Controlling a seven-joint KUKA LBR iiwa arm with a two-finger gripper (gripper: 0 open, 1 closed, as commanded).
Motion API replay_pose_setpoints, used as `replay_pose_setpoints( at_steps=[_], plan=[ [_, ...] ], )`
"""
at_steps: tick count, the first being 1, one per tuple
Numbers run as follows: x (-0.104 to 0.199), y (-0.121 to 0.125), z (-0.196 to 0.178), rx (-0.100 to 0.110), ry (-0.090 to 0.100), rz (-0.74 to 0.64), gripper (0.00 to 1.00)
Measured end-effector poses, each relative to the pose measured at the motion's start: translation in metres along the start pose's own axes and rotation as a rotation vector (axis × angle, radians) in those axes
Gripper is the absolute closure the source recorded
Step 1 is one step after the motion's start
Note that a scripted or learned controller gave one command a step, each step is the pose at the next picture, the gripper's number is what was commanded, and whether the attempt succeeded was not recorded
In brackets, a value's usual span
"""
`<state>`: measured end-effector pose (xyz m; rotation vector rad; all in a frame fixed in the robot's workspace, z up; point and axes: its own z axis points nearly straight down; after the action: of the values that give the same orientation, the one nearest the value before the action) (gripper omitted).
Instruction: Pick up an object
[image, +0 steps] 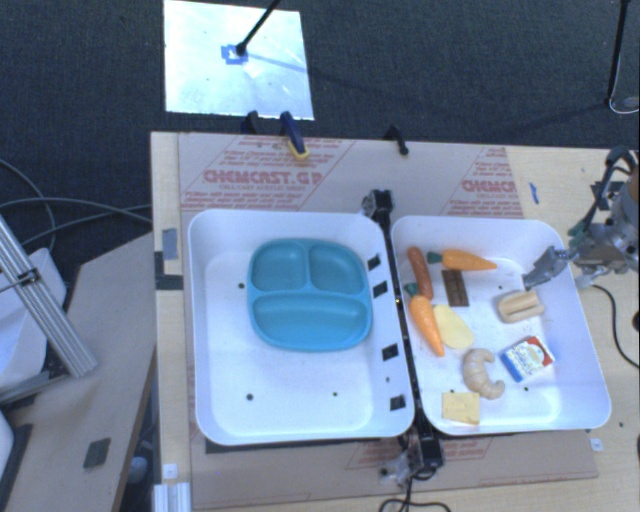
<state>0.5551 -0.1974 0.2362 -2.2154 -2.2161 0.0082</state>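
the gripper (548, 266) hangs by the bread roll (519, 305), claw state unclear, and could nudge it aside rather than grab it.

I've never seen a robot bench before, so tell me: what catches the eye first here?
The big sky-blue divided plastic plate lies alone in the left white bin. The right white bin holds a scatter of toy food: two orange carrots, a tan croissant, a yellow cheese square. The grey gripper hangs over that bin's far right edge.
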Motion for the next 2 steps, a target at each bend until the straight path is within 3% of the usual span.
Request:
replay_pose_setpoints(
  at_steps=[1, 2],
  plan=[
    [0.0, 0.002, -0.006, -0.011, -0.003, -0.003, 0.0],
    [0.003, 0.005, 0.055, -0.009, -0.002, -0.002, 0.0]
  ],
)
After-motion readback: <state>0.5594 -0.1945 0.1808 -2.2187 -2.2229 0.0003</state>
